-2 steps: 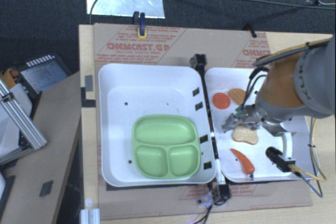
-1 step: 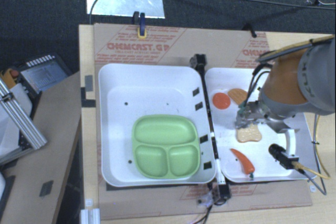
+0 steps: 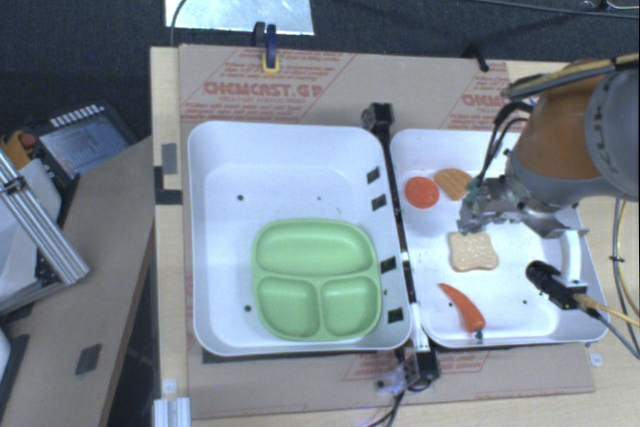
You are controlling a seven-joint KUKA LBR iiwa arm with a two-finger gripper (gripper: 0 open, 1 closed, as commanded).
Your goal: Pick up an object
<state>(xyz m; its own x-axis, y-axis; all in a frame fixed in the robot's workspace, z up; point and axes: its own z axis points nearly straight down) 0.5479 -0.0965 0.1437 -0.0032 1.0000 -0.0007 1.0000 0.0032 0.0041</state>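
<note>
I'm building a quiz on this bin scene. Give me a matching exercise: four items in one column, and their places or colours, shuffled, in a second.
Items:
1. divided tray
2. round slice
3. chili pepper
4. toast piece

Descriptions:
A. pale tan, just below the gripper
B. green, in the left bin
C. long and orange-red, near the front edge of the right bin
D. red disc, towards the right bin's back

Pairs: 1-B, 2-D, 3-C, 4-A
</note>
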